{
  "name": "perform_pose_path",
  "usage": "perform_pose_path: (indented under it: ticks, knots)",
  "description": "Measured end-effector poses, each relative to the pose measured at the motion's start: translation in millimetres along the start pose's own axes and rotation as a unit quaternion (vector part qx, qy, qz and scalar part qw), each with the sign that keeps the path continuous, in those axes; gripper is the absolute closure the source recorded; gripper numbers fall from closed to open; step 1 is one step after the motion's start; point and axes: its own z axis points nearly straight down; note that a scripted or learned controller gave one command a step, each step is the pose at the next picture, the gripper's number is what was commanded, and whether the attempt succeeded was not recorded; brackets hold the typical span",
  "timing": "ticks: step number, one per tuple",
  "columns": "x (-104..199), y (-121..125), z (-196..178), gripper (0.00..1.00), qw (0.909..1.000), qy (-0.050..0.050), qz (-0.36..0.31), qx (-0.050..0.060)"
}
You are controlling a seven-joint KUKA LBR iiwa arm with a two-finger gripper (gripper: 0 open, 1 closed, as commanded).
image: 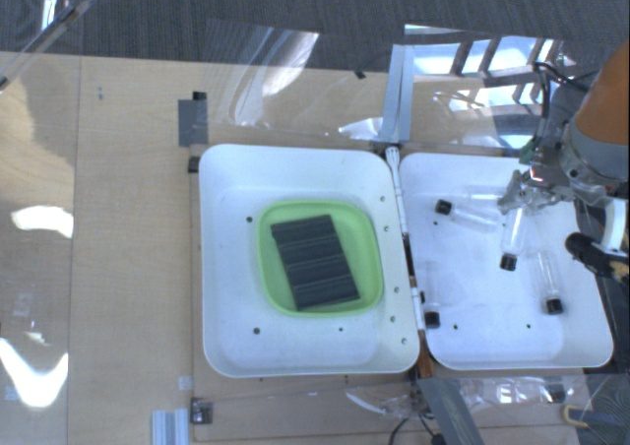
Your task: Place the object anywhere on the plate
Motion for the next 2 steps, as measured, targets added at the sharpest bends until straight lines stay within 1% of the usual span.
perform_pose_path:
  ticks: [1,2]
  knots:
    - [45.0,-44.1,53.1,1.0,0.9989,0.001,-0.047,0.002]
    - [102.1,-51.6,5.5,1.0,0.9991,0.001,-0.042,0.0]
